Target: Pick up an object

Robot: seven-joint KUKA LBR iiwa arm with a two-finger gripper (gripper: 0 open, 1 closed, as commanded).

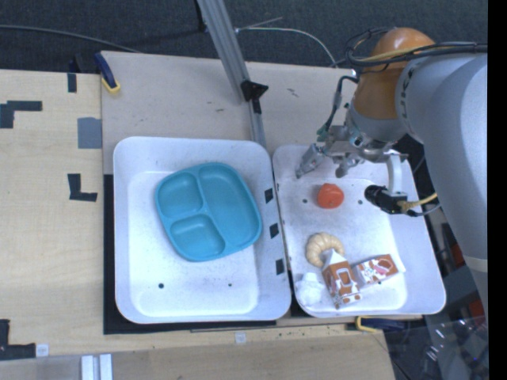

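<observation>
Pale wooden tabletop (174, 93) carries two speckled white bins; the right bin (424, 279) holds a smooth round orange ball (330, 196), just beneath the metal end effector (326, 165), fingers spread, grasping nothing.

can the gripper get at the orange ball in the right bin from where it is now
Probably yes. The gripper hangs open over the right bin, just above the orange ball, with bare bin floor around the ball. The croissant lies apart, nearer the camera.
</observation>
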